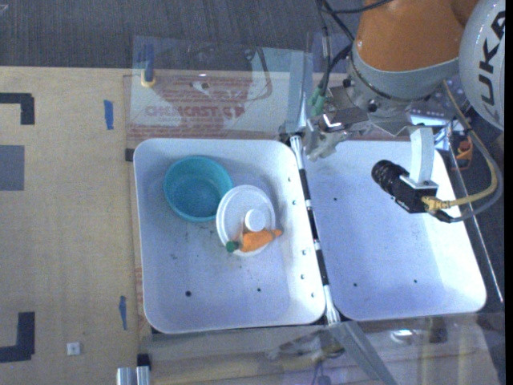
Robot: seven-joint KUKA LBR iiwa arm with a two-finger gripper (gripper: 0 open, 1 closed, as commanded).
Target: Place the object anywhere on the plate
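We have 1 camera, fixed above the bench and looking down at a slant. It takes in both white bins, the left bin and the right bin, side by side, while the arm looms large, entering from the right.

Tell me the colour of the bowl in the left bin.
Teal-blue; the bowl shows clearly in the camera view, beside the white plate.
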